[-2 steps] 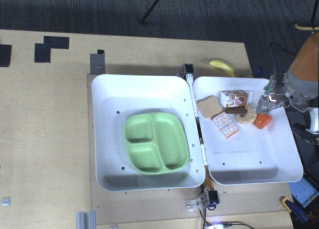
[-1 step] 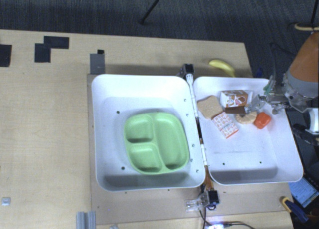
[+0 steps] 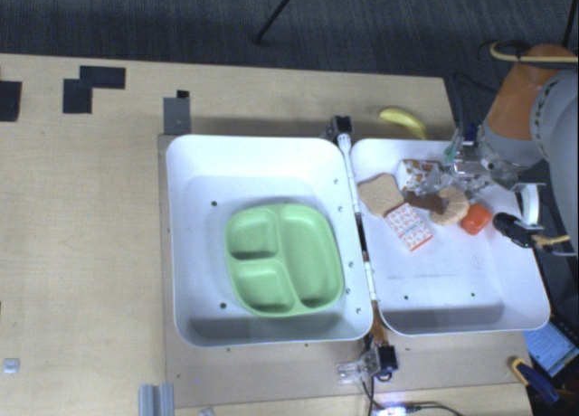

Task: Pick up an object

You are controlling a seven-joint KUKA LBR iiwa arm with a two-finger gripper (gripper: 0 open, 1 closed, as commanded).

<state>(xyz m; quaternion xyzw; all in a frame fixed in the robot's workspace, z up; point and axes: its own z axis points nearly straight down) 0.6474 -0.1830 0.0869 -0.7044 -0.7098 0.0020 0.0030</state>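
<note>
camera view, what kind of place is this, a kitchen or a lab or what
Most likely a robotics lab or test bench, not a kitchen. Two white bins sit fixed side by side on a wooden bench, a robot arm reaches over toy food items, and loose cables run along the bench edge.

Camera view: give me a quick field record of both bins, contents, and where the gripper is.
left bin: holds a green divided plate
right bin: cluster of small items at its far end
items: bread slice, red-and-white checkered piece, orange-red piece
outside bins: banana on the bench just beyond the right bin
gripper: low over the cluster, by the far right corner
grasp: cannot tell
</note>
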